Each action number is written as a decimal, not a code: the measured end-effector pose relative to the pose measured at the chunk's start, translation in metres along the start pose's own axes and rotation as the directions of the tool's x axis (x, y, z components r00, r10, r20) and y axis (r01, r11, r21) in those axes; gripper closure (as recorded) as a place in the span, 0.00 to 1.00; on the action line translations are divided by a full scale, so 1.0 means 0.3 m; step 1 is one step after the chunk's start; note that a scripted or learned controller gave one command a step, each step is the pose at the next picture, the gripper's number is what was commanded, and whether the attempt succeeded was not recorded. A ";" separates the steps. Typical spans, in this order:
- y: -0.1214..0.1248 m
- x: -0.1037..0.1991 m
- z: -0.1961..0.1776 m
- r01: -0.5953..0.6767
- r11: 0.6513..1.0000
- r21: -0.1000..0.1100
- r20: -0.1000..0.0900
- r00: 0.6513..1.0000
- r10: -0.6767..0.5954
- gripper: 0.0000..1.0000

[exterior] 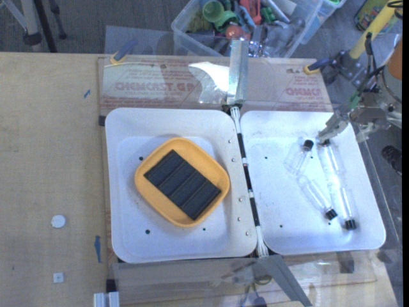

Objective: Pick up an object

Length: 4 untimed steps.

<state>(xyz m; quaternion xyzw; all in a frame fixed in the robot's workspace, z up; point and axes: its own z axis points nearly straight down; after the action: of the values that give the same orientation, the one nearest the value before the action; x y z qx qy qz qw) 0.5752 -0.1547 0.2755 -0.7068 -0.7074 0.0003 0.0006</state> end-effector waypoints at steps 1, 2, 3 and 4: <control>-0.103 -0.047 0.325 -0.007 1.000 -0.002 0.001 1.000 0.007 0.00; 0.089 -0.160 0.327 0.079 0.997 -0.005 0.003 0.997 -0.079 0.00; 0.157 -0.189 0.622 0.135 0.991 -0.010 -0.006 0.991 -0.135 0.00; 0.158 -0.195 0.588 0.135 0.991 -0.011 0.000 0.991 -0.135 1.00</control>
<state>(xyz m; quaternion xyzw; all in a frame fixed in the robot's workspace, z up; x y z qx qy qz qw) 0.6224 -0.2131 0.0991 -0.6574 -0.7535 -0.0037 -0.0031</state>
